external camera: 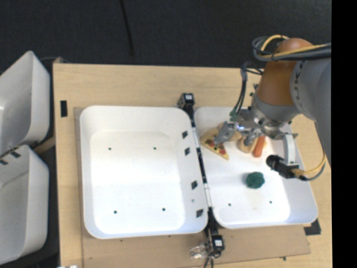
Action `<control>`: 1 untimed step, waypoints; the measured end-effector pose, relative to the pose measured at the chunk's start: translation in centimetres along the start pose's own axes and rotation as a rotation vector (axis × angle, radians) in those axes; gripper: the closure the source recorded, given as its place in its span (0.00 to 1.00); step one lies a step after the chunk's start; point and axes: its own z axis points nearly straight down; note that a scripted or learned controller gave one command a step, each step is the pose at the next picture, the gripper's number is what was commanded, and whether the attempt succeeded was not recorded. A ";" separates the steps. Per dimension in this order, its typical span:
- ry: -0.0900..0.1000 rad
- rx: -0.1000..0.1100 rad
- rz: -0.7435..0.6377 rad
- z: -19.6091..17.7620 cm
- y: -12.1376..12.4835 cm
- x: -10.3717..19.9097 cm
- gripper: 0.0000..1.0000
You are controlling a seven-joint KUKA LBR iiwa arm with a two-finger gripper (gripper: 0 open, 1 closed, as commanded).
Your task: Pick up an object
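Observation:
The right bin (279,211) holds a toy pizza slice (214,145) near its upper left. An orange carrot-like piece (258,146) lies beside a small tan piece (244,144) in the upper middle. A dark green round object (255,180) rests nearer the centre. My gripper (240,132) hangs low over the bin's upper part, between the pizza slice and the tan and orange pieces, under the orange-banded wrist (276,82). Nothing shows as held.
The left bin (95,149) sits beside the right one, the two meeting along a clipped seam (199,172). A black cable plug (279,165) hangs off the arm over the right bin's right side. Wooden bench (139,85) surrounds both bins.

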 end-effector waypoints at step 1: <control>-0.002 0.001 0.004 7.9 -0.4 -0.7 0.00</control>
